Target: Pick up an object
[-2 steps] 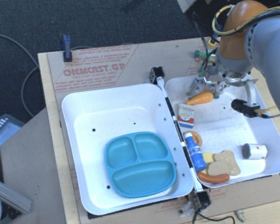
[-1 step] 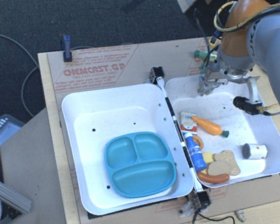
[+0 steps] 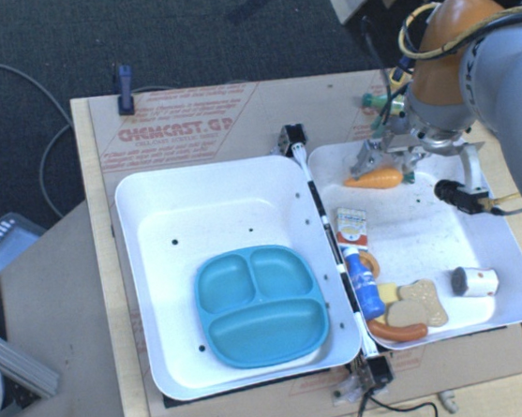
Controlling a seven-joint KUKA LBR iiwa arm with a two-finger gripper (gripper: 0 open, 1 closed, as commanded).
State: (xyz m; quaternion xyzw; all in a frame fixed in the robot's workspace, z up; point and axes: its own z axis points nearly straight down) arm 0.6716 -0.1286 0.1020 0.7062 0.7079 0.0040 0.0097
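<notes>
Dark carpet surrounds a cardboard-topped bench with two white bins; the left bin [image 3: 138, 208] holds a blue tray [image 3: 260, 304]. Right bin [image 3: 507, 248], upper right of frame: gripper [image 3: 389, 161] hangs directly over the carrot [image 3: 375, 179], near the bin's top edge. Fingers look to straddle it, touching or nearly so. Whether they have closed on it I cannot tell. Judgement: centre on the carrot's thick middle, close across its short axis, lift straight up. Lower in the bin lie a tube [image 3: 361, 280], sausage [image 3: 399, 331] and bread [image 3: 417, 303].
</notes>
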